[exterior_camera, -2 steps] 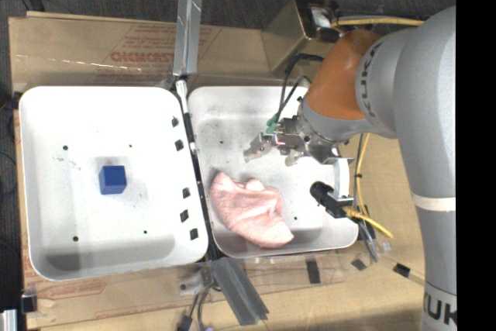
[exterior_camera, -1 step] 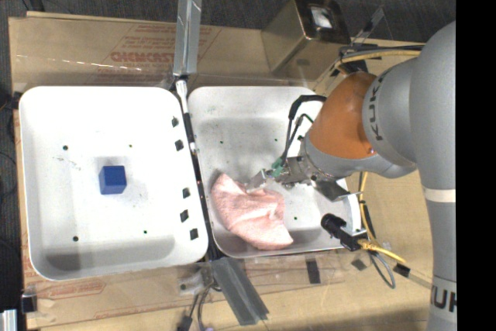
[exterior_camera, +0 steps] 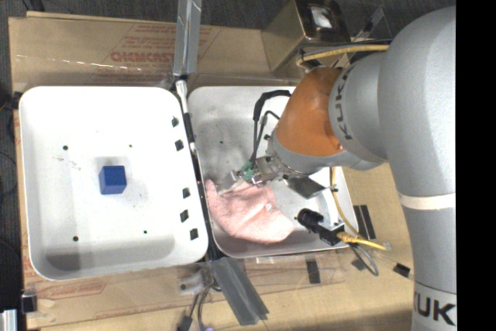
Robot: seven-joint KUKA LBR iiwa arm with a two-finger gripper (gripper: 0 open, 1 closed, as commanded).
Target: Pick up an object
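Note:
A pink cloth (exterior_camera: pixel 246 213) lies crumpled in the front part of the right bin (exterior_camera: pixel 225 120). A small blue cube (exterior_camera: pixel 113 179) rests in the middle of the left bin (exterior_camera: pixel 93 108). The arm comes in from the right with its orange band over the right bin. My gripper (exterior_camera: pixel 249 174) points down at the far edge of the pink cloth, close to or touching it. A small green-and-white object (exterior_camera: pixel 243 172) shows right at the gripper's tip.
A divider with black clips (exterior_camera: pixel 186 167) runs between the two bins. A tan box (exterior_camera: pixel 310 25) stands behind the right bin. Cables and a black-and-yellow fitting (exterior_camera: pixel 329 230) hang off the wrist over the right bin's front corner.

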